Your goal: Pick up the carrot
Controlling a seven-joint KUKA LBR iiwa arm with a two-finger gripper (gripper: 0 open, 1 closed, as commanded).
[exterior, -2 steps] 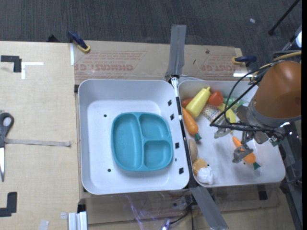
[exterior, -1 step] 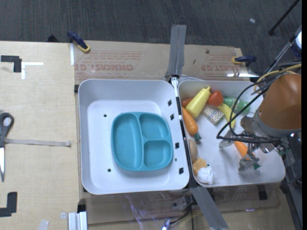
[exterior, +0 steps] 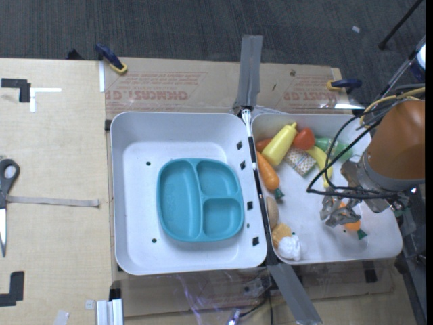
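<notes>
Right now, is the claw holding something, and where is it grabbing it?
It looks like the claw is down on a small carrot in the right bin, near its orange end, but a real grip cannot be told.

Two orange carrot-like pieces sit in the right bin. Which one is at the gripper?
The small carrot near the bin's right side, directly under the gripper. The larger carrot lies apart along the bin's left wall, below the yellow bottle.

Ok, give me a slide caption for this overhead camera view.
Gripper lowered over a small carrot in the right bin; blue divided plate in the left bin.
</notes>
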